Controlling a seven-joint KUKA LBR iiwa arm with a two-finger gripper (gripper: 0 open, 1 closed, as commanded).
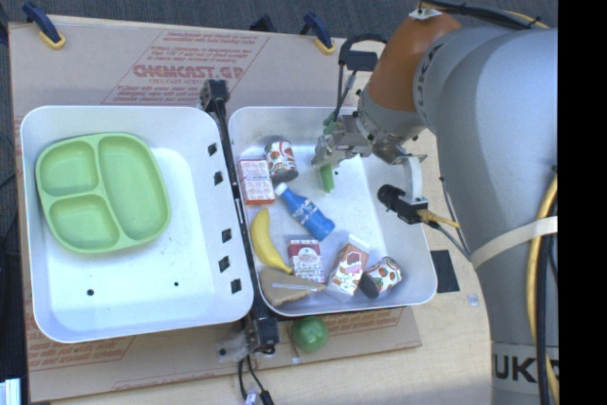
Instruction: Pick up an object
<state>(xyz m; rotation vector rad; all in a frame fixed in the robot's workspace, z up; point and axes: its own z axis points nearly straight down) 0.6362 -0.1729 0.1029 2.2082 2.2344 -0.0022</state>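
I read the jaws (329,158) as closed on a small green object (326,176) — it hangs from the fingertips over the upper middle of the right bin (410,285), its lower end clear of the floor as far as I can judge. The grip looks narrow and high on the piece, so I'd call it held, though not deeply seated.

To do this step well, I would lift straight up and slowly — no sideways swing until the green object clears the soda can (280,159) just to its left and the blue bottle (305,211) below it. A pinch near one end lets a long piece pivot, so I'd watch for it tilting or sliding out.

Further out in the same bin lie a red-and-white packet (255,181), a banana (266,243), two small cartons (305,259) and a second can (381,278) near the front wall. The left bin (133,299) carries a green divided plate (101,193). A green ball (308,333) sits on the worktop (455,337), just outside the right bin's front rim.
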